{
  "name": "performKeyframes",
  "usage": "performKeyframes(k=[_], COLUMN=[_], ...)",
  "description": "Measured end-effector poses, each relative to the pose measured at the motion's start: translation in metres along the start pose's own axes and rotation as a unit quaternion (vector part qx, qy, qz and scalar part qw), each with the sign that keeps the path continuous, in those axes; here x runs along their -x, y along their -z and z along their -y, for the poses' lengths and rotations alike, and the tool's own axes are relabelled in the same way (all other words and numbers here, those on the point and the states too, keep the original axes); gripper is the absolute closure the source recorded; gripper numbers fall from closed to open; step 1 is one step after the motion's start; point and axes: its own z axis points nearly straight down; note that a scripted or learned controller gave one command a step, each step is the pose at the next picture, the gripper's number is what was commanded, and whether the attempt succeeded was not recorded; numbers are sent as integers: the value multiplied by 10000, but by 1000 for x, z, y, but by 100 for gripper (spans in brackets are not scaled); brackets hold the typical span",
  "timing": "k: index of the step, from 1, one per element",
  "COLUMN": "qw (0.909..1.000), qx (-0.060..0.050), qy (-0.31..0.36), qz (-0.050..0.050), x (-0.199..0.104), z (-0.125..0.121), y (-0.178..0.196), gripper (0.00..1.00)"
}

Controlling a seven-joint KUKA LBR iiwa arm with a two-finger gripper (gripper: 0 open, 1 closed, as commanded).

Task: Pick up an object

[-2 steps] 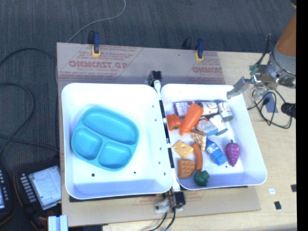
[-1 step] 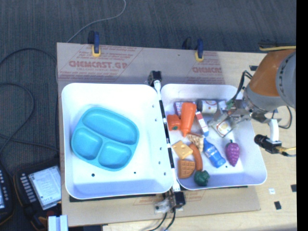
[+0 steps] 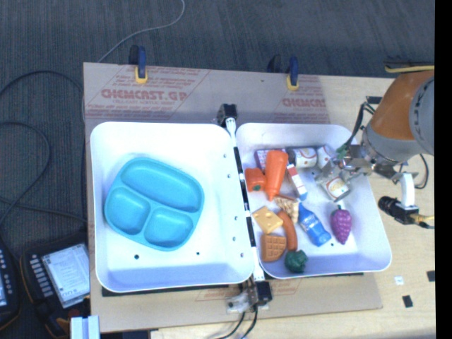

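My gripper (image 3: 337, 167) hangs low over the upper right part of the right bin (image 3: 374, 260), with the grey arm and its orange band (image 3: 395, 108) behind it to the right. A small pale item with a yellow patch (image 3: 337, 188) lies right beneath it; I cannot tell whether they touch. Toy foods fill this bin: an orange carrot (image 3: 275, 173), a white can (image 3: 305, 157), a blue bottle (image 3: 313, 227), purple grapes (image 3: 342, 224), a yellow cracker (image 3: 268, 219), a brown waffle (image 3: 274, 246), and green broccoli (image 3: 296, 260).
The left bin (image 3: 106, 274) holds a blue divided plate (image 3: 154, 202). Two blue and yellow clamps (image 3: 140, 63) pin the cardboard base at the back. Cables and a pendant (image 3: 56, 272) lie on the floor at the left.
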Motion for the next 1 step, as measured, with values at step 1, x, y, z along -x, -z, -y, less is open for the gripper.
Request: performKeyframes(k=[1], qw=[10000], qx=[6], qy=[-3], qz=[5], x=[-62], z=[-15], y=[92], gripper=[100])
